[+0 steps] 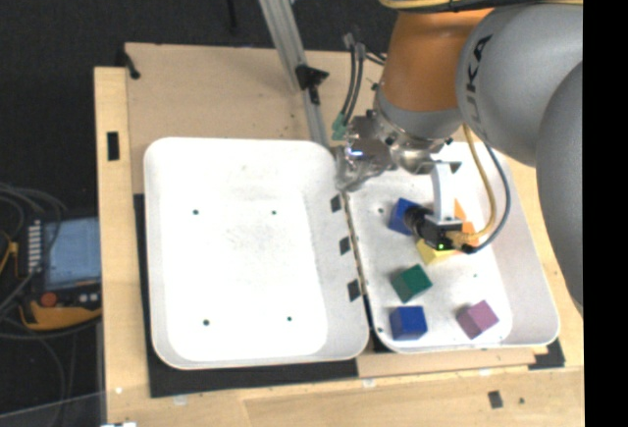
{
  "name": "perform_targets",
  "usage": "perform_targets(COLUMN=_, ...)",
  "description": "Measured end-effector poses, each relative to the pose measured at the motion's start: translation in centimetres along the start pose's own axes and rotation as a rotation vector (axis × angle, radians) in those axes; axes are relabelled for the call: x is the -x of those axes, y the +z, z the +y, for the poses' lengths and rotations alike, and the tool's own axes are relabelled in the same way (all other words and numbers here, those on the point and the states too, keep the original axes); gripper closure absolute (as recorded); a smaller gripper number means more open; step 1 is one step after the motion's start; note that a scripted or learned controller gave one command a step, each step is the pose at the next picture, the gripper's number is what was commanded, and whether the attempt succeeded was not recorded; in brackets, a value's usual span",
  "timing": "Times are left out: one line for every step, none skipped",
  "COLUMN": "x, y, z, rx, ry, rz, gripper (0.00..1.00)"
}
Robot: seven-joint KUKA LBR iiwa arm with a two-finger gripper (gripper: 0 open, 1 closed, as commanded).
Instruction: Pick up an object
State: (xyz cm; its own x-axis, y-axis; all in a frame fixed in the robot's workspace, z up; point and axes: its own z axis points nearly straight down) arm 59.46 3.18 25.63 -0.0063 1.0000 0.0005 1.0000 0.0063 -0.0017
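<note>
Dark letters, seemingly "UK" of a brand name, stand on the grey arm (530, 72); nothing else legible.

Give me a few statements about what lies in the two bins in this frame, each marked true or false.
1. The purple cube lies in the right-hand bin of the view. True.
2. The green cube lies in the left-hand bin. False: it lies in the right-hand bin.
3. Two blue blocks lie in the right-hand bin. True: the near blue cube by the front rim, and the far blue block beside the wrist.
4. The purple cube is stacked on the near blue cube. False: they lie apart, side by side.
5. The band above the wrist is green. False: it is an orange band.
</note>
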Motion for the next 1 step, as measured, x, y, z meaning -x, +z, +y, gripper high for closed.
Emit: perform_targets(x=-5.58, y=0.89, z=-2.6, rx=0.0, ry=-0.001, rz=0.001, gripper=1.0)
